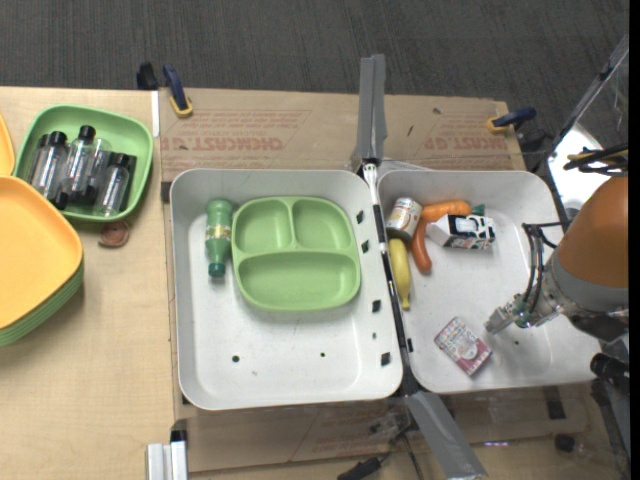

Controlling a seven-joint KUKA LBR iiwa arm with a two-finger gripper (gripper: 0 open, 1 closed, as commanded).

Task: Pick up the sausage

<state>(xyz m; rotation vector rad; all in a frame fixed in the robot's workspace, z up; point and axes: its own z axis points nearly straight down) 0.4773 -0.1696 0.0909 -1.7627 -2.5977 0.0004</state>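
sausage (421,248) lies in right bin (520,363), beside banana (400,271). gripper (510,318) low near pink packet (463,346); fingers' state unclear. cardboard (300,133) under bins reads "chemcozt" reversed.

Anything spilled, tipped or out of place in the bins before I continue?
Nothing spilled or damaged. The right bin is crowded along its left wall: the can, banana and sausage lie close together. The green bottle lies beside the green tray.
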